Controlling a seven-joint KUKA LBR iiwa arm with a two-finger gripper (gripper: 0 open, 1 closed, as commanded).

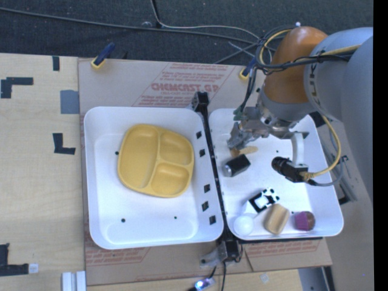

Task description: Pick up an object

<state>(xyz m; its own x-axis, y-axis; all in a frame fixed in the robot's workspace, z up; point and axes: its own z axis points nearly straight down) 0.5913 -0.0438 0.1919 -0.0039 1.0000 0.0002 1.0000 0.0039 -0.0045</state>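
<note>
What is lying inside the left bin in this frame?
The left bin holds one yellow divided plate, lying flat in its upper half with three compartments facing up. Whatever lies beneath the plate is covered.

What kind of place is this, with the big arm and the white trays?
Probably a robotics lab test bench: a grey arm reaching over two white bins of odd items, like a yellow divided plate, with loose cables behind.
</note>
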